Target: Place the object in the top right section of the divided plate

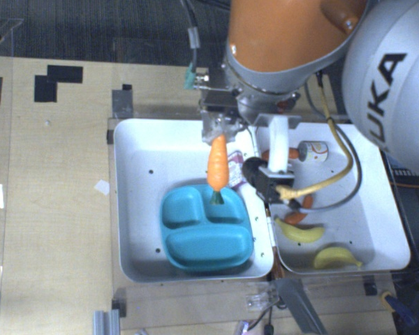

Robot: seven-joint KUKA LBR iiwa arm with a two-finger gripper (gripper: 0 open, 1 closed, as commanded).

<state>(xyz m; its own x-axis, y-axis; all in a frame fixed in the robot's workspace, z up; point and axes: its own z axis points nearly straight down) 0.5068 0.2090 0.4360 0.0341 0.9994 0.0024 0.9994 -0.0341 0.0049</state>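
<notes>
The tool [221, 132] is gripping an orange plastic carrot [218, 165], hanging upright, green tip pointing down over the blue divided plate's [206, 229] top right section.

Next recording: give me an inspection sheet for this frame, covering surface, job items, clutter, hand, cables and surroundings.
Surface: two white bins side by side, left bin, right bin.
Job's things: blue plate in the left bin; carrot hanging upright, leaf end down over the plate's top right section.
Clutter: two bananas and a can in the right bin.
Hand: shut on the carrot's top.
Cables: yellow cable looping over the right bin.
Surroundings: black markers on the bench.
</notes>
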